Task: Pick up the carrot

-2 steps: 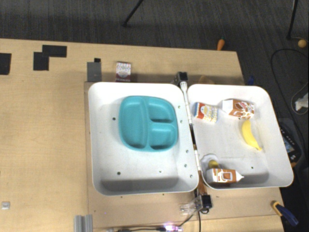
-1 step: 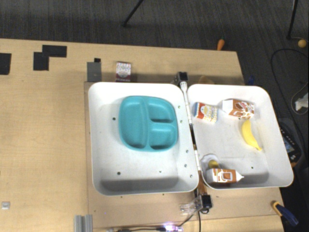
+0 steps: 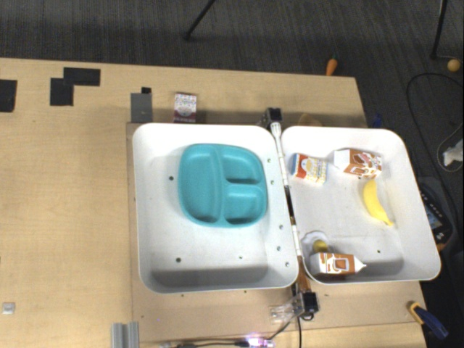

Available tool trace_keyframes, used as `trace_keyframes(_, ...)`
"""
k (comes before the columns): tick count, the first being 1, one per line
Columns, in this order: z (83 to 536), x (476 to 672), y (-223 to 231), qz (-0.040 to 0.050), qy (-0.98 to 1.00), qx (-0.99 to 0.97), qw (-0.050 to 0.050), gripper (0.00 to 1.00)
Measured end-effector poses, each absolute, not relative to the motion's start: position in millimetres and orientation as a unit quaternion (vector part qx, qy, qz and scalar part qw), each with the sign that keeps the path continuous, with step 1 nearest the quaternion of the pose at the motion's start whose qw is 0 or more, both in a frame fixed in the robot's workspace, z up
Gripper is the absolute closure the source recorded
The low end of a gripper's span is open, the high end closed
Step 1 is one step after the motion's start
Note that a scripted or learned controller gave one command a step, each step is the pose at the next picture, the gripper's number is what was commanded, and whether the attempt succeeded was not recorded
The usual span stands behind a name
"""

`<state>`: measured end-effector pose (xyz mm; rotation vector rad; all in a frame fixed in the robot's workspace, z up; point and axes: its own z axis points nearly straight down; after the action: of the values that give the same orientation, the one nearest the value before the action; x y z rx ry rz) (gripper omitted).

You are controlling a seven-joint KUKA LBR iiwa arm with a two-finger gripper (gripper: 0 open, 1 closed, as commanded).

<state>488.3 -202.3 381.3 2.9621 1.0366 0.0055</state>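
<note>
1. At the bottom of the frame, a clear clip [image 3: 288, 311] and cables lie on the bench [image 3: 65, 216] below the seam between the two bins.
2. In the lower left corner of the right bin [image 3: 417, 256], an orange and white carton [image 3: 338, 264] lies on its side.
3. Touching its far side is a small orange-yellow stub, which looks like the carrot [image 3: 320, 246], though it is too small to be sure.
4. A banana [image 3: 377, 202] lies toward the right of that bin.
5. A teal divided plate [image 3: 223, 185] sits in the middle of the left bin [image 3: 156, 267].
6. Two small cartons, one white [image 3: 312, 169] and one brown [image 3: 357, 162], lie near the right bin's upper edge.
7. We cannot tell how the pincer stands or whether it holds anything.
</note>
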Motion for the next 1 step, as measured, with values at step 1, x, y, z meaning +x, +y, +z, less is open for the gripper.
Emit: trace_keyframes(1, 381.3, 488.3, -202.3, 0.0018, 0.33, 0.944, 0.002, 0.0)
